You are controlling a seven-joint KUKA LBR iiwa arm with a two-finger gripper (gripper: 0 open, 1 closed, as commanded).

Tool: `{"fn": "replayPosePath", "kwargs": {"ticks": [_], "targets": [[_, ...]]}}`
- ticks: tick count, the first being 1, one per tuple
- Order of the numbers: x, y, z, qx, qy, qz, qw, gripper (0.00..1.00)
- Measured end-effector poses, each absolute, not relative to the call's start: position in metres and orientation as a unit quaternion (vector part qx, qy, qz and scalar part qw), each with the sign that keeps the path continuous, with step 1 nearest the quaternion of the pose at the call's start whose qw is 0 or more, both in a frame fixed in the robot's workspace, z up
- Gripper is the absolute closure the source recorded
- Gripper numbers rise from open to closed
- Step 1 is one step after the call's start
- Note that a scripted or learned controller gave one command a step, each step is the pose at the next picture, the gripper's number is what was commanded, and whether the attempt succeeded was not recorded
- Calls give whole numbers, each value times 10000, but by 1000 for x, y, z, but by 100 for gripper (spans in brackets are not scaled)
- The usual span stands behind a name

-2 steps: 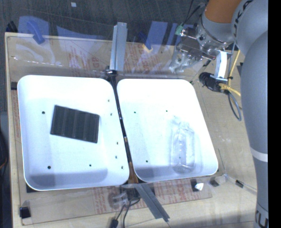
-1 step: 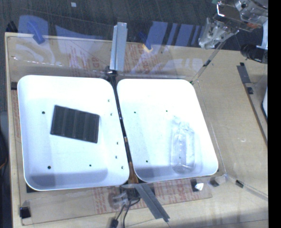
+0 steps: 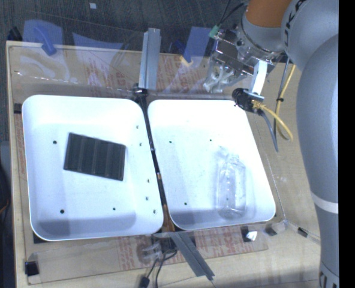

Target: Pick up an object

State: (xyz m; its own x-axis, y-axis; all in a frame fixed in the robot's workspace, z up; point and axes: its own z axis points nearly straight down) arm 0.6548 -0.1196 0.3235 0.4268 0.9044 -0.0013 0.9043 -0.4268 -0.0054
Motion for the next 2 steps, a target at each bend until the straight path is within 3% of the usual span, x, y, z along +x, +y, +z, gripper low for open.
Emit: {"fn": "replayPosePath", "kwargs": {"ticks": [1,2], "targets": [[657,-194,443,-9468,-3220,-4,-2,100],[596,-202,311,-9696,-2446,25,18,100]]}}
